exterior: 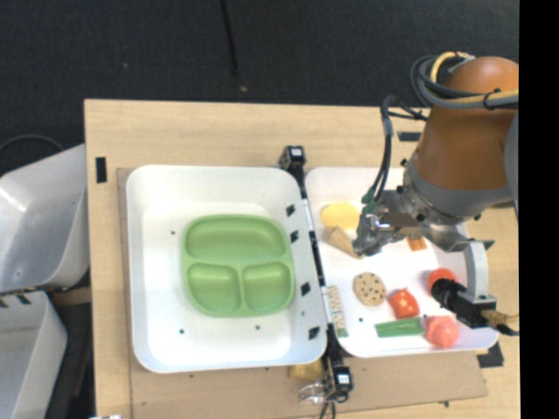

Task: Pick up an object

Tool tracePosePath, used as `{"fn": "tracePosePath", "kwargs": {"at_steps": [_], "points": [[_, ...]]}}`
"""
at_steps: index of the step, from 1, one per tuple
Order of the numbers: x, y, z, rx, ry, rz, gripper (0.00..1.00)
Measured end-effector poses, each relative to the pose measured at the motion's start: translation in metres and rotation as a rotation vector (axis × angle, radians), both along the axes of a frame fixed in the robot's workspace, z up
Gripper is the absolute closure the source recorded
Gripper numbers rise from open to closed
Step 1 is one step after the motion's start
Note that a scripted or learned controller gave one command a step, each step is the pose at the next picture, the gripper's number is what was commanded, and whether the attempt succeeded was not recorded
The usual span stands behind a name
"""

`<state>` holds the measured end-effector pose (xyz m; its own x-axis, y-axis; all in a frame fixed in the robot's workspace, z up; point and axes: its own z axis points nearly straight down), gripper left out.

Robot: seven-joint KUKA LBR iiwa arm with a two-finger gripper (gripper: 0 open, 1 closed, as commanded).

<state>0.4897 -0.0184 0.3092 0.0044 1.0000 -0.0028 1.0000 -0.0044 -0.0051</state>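
Note:
My gripper (369, 236) hangs low over the left part of the right bin (345, 179). It sits just right of a tan block (341, 242) and below a yellow piece (340, 214). It is too dark and small to tell whether it touches the block. Below it lie a speckled cookie (369, 288), a red piece (403, 303), a green stick (397, 327) and a pink-red piece (442, 331). The arm's orange-and-grey body covers the bin's right back part.
The left bin (157, 339) holds a green divided plate (238, 263). A small orange piece (417, 243) and a red round item (441, 279) lie beside a black fitting at the right bin's right side. Clips line the seam between the bins.

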Motion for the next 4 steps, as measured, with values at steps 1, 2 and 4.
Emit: {"fn": "tracePosePath", "kwargs": {"at_steps": [1,2,4], "points": [[0.004,0.04,0.144,0.003,-0.021,0.009,1.0],[0.0,0.023,0.046,0.001,0.005,0.003,1.0],[0.001,-0.023,-0.058,0.002,-0.002,0.002,1.0]]}}
